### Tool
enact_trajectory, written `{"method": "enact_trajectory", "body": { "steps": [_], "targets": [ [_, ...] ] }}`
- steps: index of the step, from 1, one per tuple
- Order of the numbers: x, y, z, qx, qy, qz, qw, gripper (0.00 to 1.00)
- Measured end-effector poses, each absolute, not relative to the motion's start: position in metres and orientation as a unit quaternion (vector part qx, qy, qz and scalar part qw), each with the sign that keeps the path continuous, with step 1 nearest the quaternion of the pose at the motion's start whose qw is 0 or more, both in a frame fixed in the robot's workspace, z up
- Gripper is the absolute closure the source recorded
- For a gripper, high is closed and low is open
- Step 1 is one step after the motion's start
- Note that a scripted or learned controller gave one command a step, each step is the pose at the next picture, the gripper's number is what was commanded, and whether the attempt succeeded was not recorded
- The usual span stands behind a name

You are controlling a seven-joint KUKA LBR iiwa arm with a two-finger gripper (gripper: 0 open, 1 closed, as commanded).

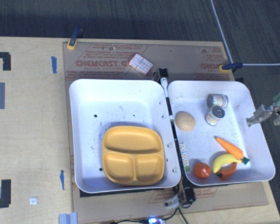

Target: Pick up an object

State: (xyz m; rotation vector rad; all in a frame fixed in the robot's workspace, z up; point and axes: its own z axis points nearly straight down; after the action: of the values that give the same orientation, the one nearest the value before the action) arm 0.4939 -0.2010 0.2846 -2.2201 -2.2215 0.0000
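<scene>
Off at the far right edge of the view, just outside the right bin's rim, my metal hand (263,116) is small and partly cut off, and I cannot tell how it is set; nothing is visibly held in it. Two shallow white bins sit side by side on the light wooden tabletop (28,125). The left white bin (84,97) holds a mustard-yellow plastic tray with three compartments (133,154), lying flat toward the bin's near side. The right white bin (252,97) holds the small things. A shiny metal can (217,100) lies near the far side, with a small silver-and-white can (214,115) just beside it. A tan, egg-shaped ball (185,121) rests near the bin's left wall. Toward the near right corner, an orange toy carrot (229,146) lies at a slant, close above a yellow toy banana (223,162), and a red toy tomato (202,171) sits just left of the banana. All of these are well apart from my hand.
</scene>
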Motion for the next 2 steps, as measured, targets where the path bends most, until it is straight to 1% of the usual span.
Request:
{"method": "enact_trajectory", "body": {
  "steps": [1, 2],
  "targets": [
    [0.533, -0.188, 0.137, -0.707, -0.707, 0.0001, 0.000, 0.00],
    [0.547, -0.133, 0.086, -0.707, -0.707, -0.0006, 0.000, 0.00]
  ]
}}
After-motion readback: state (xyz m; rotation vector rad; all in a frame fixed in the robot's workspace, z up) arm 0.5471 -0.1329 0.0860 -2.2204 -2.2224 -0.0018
